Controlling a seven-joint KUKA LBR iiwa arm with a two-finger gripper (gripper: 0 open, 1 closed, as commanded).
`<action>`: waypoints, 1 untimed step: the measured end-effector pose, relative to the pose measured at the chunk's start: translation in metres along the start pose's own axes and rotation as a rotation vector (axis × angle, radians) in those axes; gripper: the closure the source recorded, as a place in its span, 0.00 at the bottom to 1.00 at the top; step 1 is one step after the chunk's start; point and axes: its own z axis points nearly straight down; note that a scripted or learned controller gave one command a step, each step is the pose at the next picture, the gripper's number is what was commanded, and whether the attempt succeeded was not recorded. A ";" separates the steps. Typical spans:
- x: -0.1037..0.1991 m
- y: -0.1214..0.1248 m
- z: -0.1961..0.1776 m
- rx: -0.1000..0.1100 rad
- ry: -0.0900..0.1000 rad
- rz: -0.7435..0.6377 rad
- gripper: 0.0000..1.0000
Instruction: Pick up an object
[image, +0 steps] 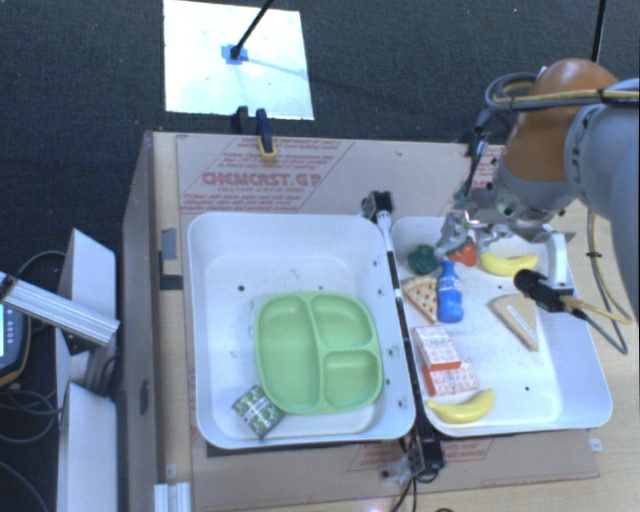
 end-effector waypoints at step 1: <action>0.065 0.004 -0.030 0.003 0.000 0.000 1.00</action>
